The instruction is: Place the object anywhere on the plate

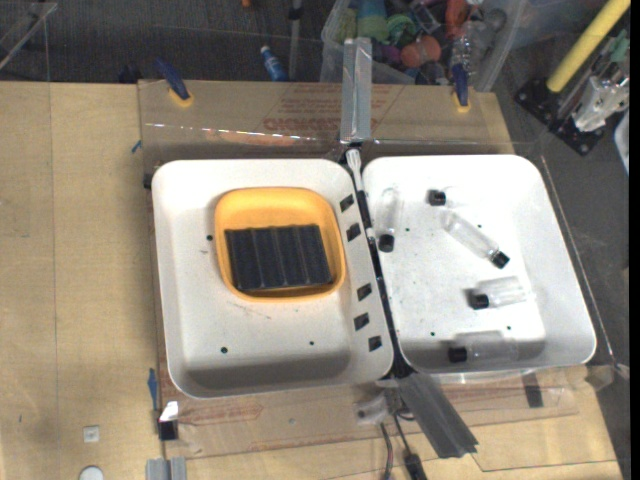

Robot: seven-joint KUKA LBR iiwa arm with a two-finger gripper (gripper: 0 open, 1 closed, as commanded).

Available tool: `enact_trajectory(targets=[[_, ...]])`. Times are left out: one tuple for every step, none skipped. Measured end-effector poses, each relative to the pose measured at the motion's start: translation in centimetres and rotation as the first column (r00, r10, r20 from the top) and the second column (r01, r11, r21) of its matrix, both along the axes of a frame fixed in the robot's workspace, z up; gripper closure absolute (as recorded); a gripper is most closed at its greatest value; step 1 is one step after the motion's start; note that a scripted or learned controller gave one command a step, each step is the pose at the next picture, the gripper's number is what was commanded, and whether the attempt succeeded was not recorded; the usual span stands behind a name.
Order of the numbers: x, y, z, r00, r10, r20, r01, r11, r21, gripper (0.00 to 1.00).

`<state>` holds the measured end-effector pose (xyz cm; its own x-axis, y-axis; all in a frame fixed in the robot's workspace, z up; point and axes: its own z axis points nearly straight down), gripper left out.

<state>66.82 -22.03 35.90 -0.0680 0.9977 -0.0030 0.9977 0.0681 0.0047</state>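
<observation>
Tool width I cannot tell from my feed, so I treat the grasp as unproven.

The main risk, as I judge it, is the object itself. The right bin [535, 203] carries several small clear bottles with black caps. One bottle [472, 236] lies slanted near the bin's middle. A second bottle [500, 294] lies closer to the bin's near edge. A third bottle [387, 212] lies against the edge shared with the left bin [180, 318]. They are see-through and almost vanish against the white floor, so a pick aimed by sight may close beside one instead of around it. Lying on their sides, they will likely roll or squirt out under a pinch.

The second risk is at the drop. The orange plate [232, 210] sits toward the far edge of the left bin. A dark ribbed slab [278, 256] covers most of its middle. A round bottle let go on those ribs or on the sloping rim could roll off onto the bin floor.

Crossing the raised divider [362, 268] with a loose hold could also knock the bottle free.
</observation>
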Motion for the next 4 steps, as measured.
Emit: enact_trajectory(targets=[[0.0, -0.1, 6.8, 0.951, 0.309, 0.002, -0.309, 0.951, -0.002, 1.0], [-0.1, -0.1, 4.6, 0.742, 0.671, -0.002, -0.671, 0.742, 0.002, 1.0], [-0.7, -0.1, 7.8, 0.533, 0.846, -0.001, -0.846, 0.533, -0.007, 1.0], [-1.0, -0.1, 7.9, 0.303, 0.953, -0.003, -0.953, 0.303, -0.005, 1.0]])
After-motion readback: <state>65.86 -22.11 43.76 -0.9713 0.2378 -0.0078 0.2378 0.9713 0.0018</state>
